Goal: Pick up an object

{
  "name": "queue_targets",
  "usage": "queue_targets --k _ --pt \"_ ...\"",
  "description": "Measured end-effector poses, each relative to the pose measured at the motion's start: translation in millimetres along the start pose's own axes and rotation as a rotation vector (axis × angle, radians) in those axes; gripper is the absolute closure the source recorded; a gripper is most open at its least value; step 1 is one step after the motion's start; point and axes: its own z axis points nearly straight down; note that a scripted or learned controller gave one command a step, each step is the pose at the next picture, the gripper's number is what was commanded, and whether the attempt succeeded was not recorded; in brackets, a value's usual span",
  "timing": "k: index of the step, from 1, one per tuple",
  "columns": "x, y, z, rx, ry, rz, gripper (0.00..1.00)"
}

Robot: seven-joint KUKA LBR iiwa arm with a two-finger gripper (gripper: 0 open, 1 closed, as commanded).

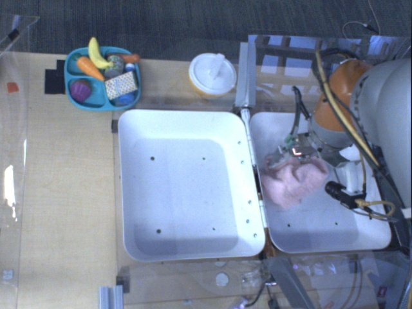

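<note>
Wooden bench (58, 192) carries two shallow white plastic bins side by side. The left bin (187, 185) lies at centre of the view; the right bin (322, 234) sits just beside it at 3 o'clock, their adjoining rims touching or nearly so.

A crumpled pale pink cloth (293, 180) lies in the right bin, in its upper half toward the left wall.

The grey arm with orange band (351, 85) enters from 2 o'clock and reaches down over the right bin. Its two-finger gripper (295, 152) stands at the 12 o'clock edge of the pink cloth, touching or just above it. The fingers are masked by the wrist body and cabling; whether they are wide, narrow, or holding cloth cannot be told. A black cable fitting (341, 193) hangs at 3 o'clock of the cloth.

On the bench beyond the bins, at 11 o'clock of the left bin, sits a blue compartment tray of toy food (103, 79), including a yellow banana (96, 53) and an orange carrot (89, 67). A round white lidded container with yellow base (212, 74) stands at 12 o'clock of the left bin, near its far rim.
</note>
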Motion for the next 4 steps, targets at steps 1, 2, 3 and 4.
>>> queue_targets --k 1,2,3,4 --pt "-1.0 2.8 -12.9 -0.009 -0.006 -0.005 1.0" --pt "-1.0 2.8 -13.0 -0.008 -0.006 -0.005 0.0" --pt "4.3 -5.8 -0.8 -0.004 -0.003 0.034 0.0" --pt "3.4 -3.6 -13.0 -0.009 -0.007 0.03 1.0"
